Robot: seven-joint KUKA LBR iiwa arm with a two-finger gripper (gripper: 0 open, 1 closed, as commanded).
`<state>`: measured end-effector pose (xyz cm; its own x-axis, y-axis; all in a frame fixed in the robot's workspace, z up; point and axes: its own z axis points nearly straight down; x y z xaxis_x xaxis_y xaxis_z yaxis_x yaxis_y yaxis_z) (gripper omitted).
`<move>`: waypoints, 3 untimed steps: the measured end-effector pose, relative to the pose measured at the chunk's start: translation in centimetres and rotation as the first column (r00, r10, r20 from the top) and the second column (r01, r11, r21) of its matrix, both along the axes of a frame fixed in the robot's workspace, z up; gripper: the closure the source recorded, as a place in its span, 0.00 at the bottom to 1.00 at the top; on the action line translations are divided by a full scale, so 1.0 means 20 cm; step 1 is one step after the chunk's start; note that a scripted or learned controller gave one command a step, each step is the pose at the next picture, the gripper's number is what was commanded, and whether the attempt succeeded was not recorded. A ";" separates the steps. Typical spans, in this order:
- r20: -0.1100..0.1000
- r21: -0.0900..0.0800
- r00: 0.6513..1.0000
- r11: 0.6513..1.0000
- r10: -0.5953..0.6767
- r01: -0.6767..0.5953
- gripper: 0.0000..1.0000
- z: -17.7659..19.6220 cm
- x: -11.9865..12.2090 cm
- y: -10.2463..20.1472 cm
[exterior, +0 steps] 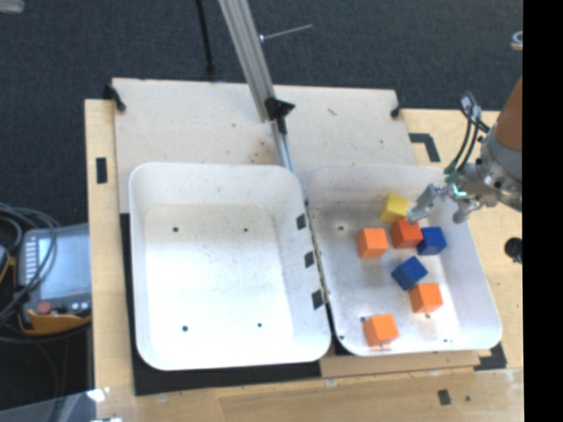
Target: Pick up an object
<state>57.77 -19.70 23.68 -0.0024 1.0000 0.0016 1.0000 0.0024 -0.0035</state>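
We see 7 blocks in the right bin (475,319). The red-orange block (406,233) sits under our gripper (442,197), touching a blue block (432,240). Its 2 fingers look open, holding nothing. We should drop straight down, then squeeze.

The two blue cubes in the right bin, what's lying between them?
In the camera view, nothing lies between the upper blue cube and the lower blue cube; a short stretch of bare white bin floor separates them.
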 end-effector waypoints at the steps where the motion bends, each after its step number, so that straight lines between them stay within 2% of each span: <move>1: 0.005 -0.001 1.000 1.000 0.001 -0.001 0.00 0.01 0.00 0.00; 2: 0.002 -0.004 1.000 1.000 -0.003 0.003 0.00 -0.21 0.04 -0.03; 3: 0.000 -0.003 1.000 1.000 -0.003 0.003 0.00 -0.49 0.03 0.01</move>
<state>58.40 -19.43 13.85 0.0003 1.0000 -0.0014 1.0000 -0.0003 -0.0036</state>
